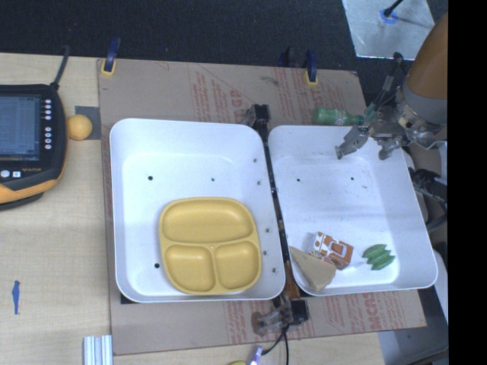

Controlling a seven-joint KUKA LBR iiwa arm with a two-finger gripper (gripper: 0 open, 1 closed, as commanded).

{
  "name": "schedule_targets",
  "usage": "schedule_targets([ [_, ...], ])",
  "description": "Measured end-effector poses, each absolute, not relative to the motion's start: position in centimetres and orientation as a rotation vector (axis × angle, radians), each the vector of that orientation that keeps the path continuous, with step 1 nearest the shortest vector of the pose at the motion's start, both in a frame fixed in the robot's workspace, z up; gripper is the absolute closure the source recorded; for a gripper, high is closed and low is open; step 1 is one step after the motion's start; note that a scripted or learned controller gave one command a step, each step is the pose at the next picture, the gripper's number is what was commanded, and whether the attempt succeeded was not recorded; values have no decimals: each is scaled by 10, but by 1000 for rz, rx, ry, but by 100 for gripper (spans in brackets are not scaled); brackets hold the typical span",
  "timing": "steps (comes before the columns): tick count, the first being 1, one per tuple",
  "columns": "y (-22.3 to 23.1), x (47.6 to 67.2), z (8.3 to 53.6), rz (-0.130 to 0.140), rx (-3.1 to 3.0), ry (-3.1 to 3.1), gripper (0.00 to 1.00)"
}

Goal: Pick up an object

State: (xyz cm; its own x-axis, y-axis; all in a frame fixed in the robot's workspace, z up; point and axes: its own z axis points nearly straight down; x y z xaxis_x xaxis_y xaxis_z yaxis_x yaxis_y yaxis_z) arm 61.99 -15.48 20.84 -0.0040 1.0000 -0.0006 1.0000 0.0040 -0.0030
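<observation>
The tool (366,144) hangs at the far right corner of the right bin (358,196), fingers spread wide and holding nothing. The candidates lie at the near edge, well apart from it: small carton (332,249), tan wedge (312,269), green pod (379,255). The move runs toward the bench's near side.

Arm (430,59): cut off by the frame's right side, upper part unseen. Tan wedge (312,271), beside the printed packet (332,249): partly overhangs the right bin's (411,204) near rim; kind unclear. Packet print: too small to read.
</observation>
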Motion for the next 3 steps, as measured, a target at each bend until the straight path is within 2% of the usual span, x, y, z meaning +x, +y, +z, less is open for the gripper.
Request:
schedule_targets([
  [1, -130, 635, 90, 8, -2212, -2225, 0],
  [2, -196, 649, 104, 1, -2220, -2222, 0],
  [3, -196, 649, 115, 0, -2216, -2224, 100],
])
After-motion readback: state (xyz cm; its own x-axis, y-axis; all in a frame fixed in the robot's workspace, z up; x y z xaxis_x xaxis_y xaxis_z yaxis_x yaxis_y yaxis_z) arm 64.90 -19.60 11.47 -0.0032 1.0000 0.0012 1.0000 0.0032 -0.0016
